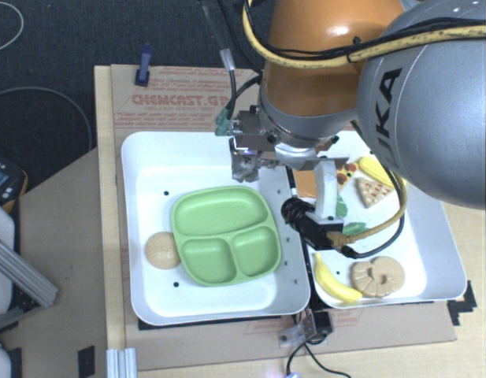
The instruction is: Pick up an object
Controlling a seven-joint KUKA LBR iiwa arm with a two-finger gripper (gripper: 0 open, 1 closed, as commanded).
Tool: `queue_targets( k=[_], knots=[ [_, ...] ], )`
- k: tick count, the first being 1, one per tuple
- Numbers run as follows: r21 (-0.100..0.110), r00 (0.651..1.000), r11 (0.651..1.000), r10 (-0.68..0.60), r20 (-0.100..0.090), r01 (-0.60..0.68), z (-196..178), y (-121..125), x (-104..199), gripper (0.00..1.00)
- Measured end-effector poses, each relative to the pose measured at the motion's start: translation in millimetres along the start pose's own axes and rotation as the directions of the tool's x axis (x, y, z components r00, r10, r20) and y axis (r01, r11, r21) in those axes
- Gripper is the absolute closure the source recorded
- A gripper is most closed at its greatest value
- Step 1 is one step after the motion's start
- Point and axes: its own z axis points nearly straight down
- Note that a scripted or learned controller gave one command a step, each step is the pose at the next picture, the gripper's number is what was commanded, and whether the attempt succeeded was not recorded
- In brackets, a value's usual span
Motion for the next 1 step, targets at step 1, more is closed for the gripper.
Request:
queue_targets(
  k=[1],
  knots=[
    [0.031,1.000,1.000,0.001,0.010,-0.001,103.4,-31.8,35.6,1.00]
  ],
)
